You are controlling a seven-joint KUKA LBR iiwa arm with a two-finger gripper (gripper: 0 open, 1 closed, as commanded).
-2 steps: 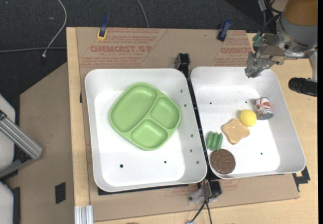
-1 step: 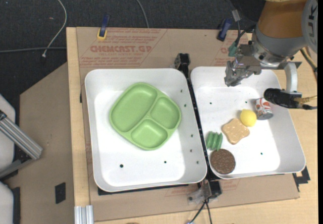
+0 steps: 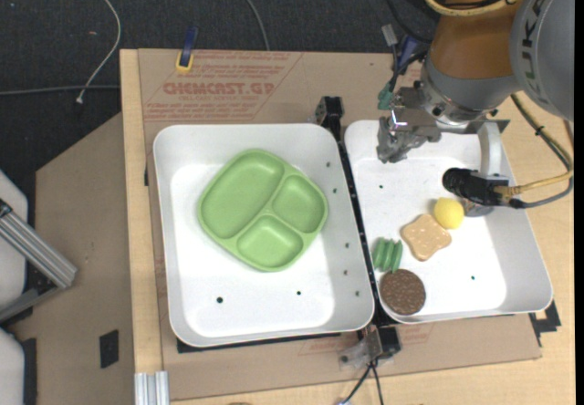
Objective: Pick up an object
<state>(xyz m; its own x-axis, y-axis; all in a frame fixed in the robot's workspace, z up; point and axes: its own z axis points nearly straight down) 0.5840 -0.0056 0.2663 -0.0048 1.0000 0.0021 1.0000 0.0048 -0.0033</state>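
Note:
My gripper hangs over the far left part of the right bin, its dark fingers pointing down above bare white floor. Nothing shows between them. The loose objects lie nearer the front of that bin: a yellow ball, a tan toast-shaped piece, a green bean pod and a brown round patty. All of them lie well below the gripper in the picture, apart from it.
The left bin holds a green divided plate. A black clamp stands at the far end of the wall between the bins. Cables and a black fitting hang from the arm over the right bin.

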